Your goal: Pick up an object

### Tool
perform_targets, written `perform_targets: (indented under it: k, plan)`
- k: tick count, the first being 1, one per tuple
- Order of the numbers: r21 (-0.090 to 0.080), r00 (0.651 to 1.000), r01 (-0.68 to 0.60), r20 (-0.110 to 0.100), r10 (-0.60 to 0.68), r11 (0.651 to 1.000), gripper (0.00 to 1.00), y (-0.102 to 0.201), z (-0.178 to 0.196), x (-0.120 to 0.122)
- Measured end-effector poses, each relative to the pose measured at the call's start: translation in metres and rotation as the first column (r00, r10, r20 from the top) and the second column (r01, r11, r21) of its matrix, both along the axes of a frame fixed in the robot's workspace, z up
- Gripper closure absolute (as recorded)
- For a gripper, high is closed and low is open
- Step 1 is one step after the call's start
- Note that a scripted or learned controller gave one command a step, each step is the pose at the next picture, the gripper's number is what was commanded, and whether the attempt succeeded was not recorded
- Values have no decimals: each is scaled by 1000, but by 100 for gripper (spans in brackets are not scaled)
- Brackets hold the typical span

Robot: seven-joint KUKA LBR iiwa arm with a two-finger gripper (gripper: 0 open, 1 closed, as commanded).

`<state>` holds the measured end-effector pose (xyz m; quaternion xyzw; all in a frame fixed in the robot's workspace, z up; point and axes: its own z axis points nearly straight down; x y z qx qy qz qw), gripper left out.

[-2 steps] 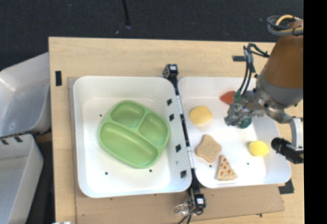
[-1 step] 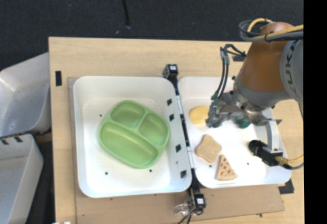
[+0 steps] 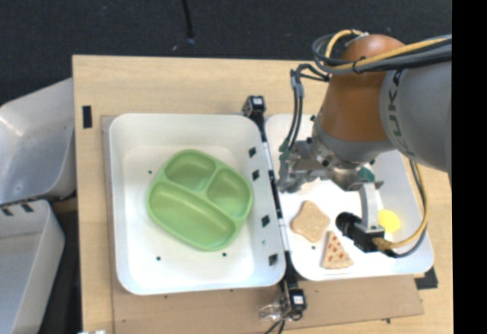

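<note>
In the right bin (image 3: 403, 264), a tan toast slice (image 3: 310, 221) lies near the left wall. A pizza slice (image 3: 334, 251) with red dots sits just right of it, toward the front. A small yellow round thing (image 3: 389, 220) lies further right, partly hidden by the robot's bracket. My gripper (image 3: 303, 171) hangs under the orange wrist, low over the back left of this bin, just above and behind the toast. Nothing shows between it and the toast.
The left bin (image 3: 129, 264) holds a green divided plate (image 3: 199, 199) in its middle. A black-clipped divider (image 3: 268, 195) separates the two bins. The arm's grey and orange body covers the back of the right bin.
</note>
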<state>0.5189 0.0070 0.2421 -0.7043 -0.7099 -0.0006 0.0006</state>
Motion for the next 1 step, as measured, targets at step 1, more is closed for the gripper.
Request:
perform_targets:
  k: [1]
  plan:
    - [-2, 1000, 1, 1, -1, 1000, 100, 58, -9, 5]
